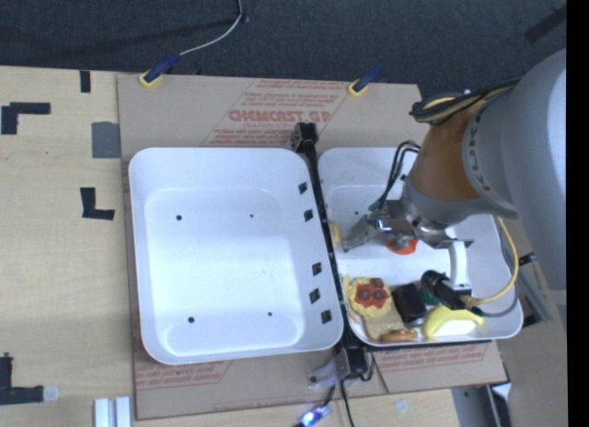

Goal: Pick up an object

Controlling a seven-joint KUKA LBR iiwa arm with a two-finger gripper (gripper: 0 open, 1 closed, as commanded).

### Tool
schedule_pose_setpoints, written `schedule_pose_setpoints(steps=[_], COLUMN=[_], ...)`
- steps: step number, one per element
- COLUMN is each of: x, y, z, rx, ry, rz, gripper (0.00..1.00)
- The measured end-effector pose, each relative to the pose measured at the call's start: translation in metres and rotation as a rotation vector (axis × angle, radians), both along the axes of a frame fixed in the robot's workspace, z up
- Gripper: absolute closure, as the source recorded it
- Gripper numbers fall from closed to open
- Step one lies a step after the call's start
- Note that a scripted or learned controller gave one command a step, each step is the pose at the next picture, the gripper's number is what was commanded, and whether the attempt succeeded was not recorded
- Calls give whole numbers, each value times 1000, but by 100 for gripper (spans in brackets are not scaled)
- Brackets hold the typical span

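My gripper (364,232) hangs low over the middle of the right bin (350,172), close to the divider between the two bins. A small orange-red object (401,247) lies just to its right, partly under the wrist. Along the bin's near side lie a yellow piece with red spots (368,294), a dark block (407,303), a yellow object (451,322) and a small brown piece (396,333). I see nothing clearly held in the gripper.
The left bin (225,250) stands beside the right one, on a cardboard sheet (276,112). The grey arm with its orange band (442,154) covers the right bin's far right part. A white bracket and cables (458,264) hang by the wrist.
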State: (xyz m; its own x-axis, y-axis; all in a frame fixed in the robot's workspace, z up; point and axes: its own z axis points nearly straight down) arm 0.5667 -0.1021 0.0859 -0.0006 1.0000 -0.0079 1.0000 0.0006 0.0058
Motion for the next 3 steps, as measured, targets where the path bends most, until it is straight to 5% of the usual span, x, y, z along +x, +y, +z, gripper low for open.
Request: schedule_pose_setpoints(steps=[1,2,3], x=[-42,-82,-80], y=[-58,-1,-5], z=[0,1,11], rx=[7,4,-1], ry=[4,-4,-6], rz=[-4,2,-1], gripper=[0,0,100])
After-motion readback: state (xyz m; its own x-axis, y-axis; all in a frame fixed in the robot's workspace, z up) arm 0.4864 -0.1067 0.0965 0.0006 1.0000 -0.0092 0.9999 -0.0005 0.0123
